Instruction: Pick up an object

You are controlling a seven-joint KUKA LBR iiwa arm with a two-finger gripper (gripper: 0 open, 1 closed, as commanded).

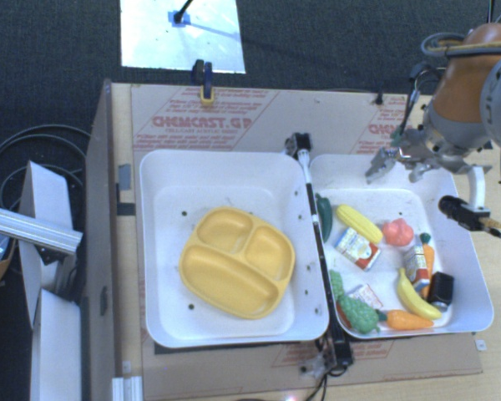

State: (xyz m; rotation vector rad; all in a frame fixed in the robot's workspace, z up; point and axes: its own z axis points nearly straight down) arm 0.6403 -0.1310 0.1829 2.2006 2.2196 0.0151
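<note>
The right bin (pixel 476 307) holds several toy foods: a yellow corn cob (pixel 359 222), a pink strawberry (pixel 398 232), a small red and white carton (pixel 356 249), a banana (pixel 416 297), a small bottle (pixel 415 262), a black block (pixel 440 289), green broccoli (pixel 356 315), an orange carrot (pixel 407 320) and a dark green vegetable (pixel 323 215) by the divider. My gripper (pixel 395 168) hangs over the far rim of that bin, above and behind the objects. Its fingers stand spread, with nothing between them.
In the left bin (pixel 163 224) lies a yellow divided plate (pixel 238 261). A black cylinder (pixel 459 213) on the arm juts over the right bin's right side. A clamp (pixel 204 80) sits at the bench's far edge. Cables and metal rails lie at the left.
</note>
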